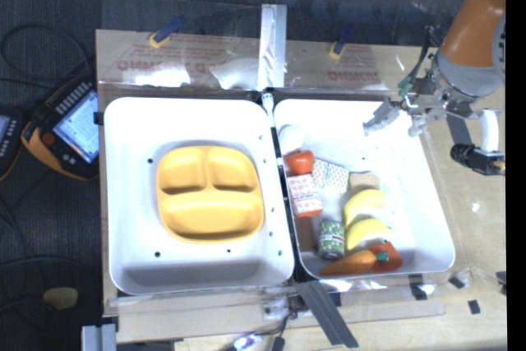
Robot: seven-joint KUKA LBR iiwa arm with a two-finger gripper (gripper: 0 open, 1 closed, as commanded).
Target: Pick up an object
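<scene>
Hanging with fingers spread apart and nothing between them, gripper (pixel 400 117) over the far right corner of right bin (pixel 440 218), well clear of the pile. Best shifted near and left, then lowered straight onto a loose, upright piece: small can (pixel 331 237) or top banana (pixel 363 202), each with side room for fingers. Worth avoiding carrot (pixel 352 262), pressed against the near wall. Slick white floor, so likely sliding under a glancing touch. Left bin (pixel 123 259) with yellow tray (pixel 209 190); pendant (pixel 72 130) on dark carpet far left.
</scene>
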